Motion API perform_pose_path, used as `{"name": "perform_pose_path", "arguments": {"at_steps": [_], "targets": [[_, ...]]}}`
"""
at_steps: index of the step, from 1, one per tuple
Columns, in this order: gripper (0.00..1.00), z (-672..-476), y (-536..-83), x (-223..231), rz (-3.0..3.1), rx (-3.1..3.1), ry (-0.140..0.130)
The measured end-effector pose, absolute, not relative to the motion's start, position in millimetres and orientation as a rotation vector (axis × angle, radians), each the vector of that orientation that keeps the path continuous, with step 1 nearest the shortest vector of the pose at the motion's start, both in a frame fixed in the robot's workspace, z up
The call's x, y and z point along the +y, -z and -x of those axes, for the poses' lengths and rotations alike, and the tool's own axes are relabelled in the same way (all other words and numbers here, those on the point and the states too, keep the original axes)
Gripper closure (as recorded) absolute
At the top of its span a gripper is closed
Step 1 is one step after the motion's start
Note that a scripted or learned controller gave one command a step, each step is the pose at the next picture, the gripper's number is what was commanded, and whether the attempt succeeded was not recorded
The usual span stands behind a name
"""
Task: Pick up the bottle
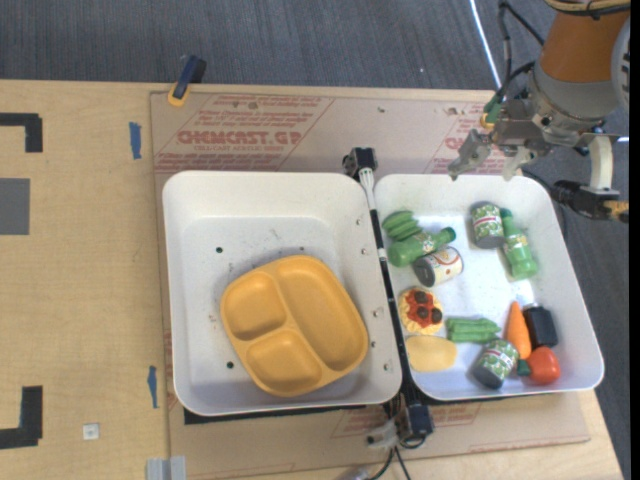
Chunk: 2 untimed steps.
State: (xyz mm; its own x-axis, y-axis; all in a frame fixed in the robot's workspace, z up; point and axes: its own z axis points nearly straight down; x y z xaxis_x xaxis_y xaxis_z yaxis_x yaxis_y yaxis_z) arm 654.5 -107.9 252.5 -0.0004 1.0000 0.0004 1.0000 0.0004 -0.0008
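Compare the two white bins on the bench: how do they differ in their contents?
The left bin holds one thing, a yellow divided plate, while the right bin holds many small items, among them a green bottle and a can. The gripper hovers at the right bin's far edge, away from the left bin. Both bins are shallow and white.

One fixed camera above the bench (80,268) — slanting down on both bins (190,208).

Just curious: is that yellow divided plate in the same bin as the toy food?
No, the yellow plate lies in the left bin; the toys fill the right bin.
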Motion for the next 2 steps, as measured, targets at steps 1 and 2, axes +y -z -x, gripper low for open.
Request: {"name": "perform_pose_path", "arguments": {"at_steps": [1,2], "targets": [[1.00,-655.2,-263.2,-107.6,2.221,-2.224,0.002],[1.00,-661.6,-355.0,-206.5,2.196,-2.254,0.000]]}}
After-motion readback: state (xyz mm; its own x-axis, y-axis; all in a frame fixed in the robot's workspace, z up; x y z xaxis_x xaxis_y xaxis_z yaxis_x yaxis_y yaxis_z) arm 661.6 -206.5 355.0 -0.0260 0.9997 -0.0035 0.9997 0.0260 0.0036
